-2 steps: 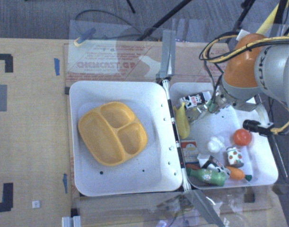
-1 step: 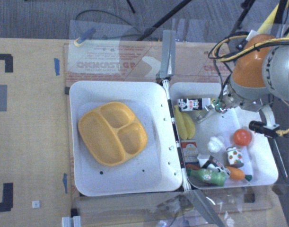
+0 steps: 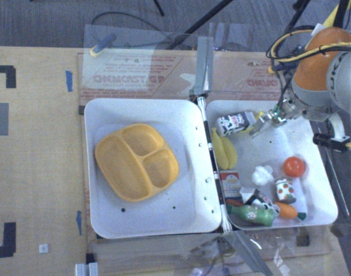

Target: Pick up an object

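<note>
You had the grey arm with its orange band (image 3: 320,62) reaching in from the right, and its two-finger gripper (image 3: 266,121) sat low over the far part of the right-hand white bin (image 3: 319,148). Whether the jaws were spread or pressed together, you could not tell from this slant, and nothing showed between them.

Just beside the gripper, on its left, lay the small black-and-white cow-patterned carton (image 3: 235,123) — on its side, its long axis running roughly left to right across the bin, tilted a little. Which end was its top you could not make out.

Near the divider lay the yellow plastic bananas (image 3: 224,151), long axis running from far to near. Further along you had a crumpled white lump (image 3: 262,174), a round red-orange tomato (image 3: 294,167), a small white cup with red spots (image 3: 284,190), an orange carrot (image 3: 287,210) and a green bottle-like toy (image 3: 253,214) lying left to right at the near edge.

The left-hand white bin (image 3: 106,114) held one thing — a yellow three-compartment plate (image 3: 136,161).
</note>
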{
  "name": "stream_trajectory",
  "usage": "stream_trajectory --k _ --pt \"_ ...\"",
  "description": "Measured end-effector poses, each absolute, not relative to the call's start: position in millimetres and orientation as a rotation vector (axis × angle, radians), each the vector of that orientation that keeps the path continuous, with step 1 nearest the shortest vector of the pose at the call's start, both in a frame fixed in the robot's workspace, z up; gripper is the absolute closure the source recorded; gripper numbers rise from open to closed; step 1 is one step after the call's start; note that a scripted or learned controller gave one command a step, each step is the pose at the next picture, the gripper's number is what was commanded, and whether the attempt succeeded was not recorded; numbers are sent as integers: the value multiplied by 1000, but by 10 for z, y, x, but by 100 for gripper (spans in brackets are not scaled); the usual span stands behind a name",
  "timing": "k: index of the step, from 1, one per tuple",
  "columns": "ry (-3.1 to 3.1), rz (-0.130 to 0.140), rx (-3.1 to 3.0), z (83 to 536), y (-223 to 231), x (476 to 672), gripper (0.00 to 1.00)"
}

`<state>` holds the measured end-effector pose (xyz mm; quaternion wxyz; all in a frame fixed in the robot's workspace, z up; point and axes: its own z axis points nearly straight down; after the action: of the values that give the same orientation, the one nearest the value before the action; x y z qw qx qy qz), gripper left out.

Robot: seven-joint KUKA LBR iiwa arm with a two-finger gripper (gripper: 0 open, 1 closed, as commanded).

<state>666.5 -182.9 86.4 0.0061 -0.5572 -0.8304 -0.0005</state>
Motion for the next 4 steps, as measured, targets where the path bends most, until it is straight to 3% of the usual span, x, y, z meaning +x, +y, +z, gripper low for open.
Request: stream_trajectory --k 1,2,3,4 --pt "-2614 -4 -1748 987 -1830 6694 100" --pt "-2571 -3 -1816 2013 -1608 6684 100" --pt "-2695 -1 -1614 1961 -937 6114 100" --pt "-2637 -2 -1711 2531 -547 5725 100"
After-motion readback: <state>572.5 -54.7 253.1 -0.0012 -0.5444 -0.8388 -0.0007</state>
